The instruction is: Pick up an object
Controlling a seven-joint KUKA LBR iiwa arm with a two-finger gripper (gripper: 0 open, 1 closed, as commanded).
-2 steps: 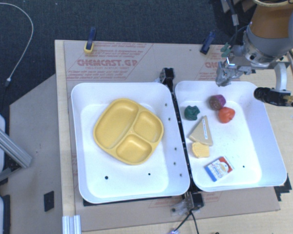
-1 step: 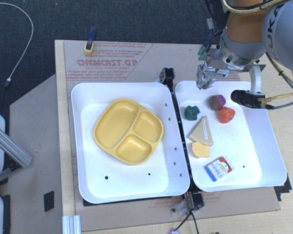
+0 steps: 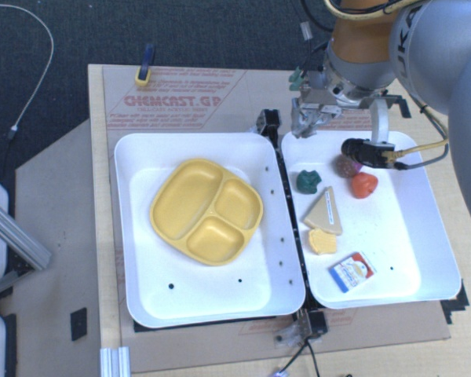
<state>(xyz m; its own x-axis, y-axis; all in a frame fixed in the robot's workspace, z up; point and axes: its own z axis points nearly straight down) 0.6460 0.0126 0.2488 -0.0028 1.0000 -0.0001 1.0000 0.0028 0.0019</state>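
Two white bins sit side by side as the gripper (image 3: 308, 124), its state impossible to tell, hovers at the right bin's (image 3: 424, 234) far-left corner, beyond a green object (image 3: 308, 181).

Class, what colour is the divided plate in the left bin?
Yellow; the divided plate shows plainly in the camera view, lying in the left bin.

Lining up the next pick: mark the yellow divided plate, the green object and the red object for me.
yellow divided plate (image 3: 206, 210), camera view, centre ridge junction.
green object (image 3: 308, 181), camera view, middle of its top.
red object (image 3: 364, 184), camera view, middle of its rounded body.
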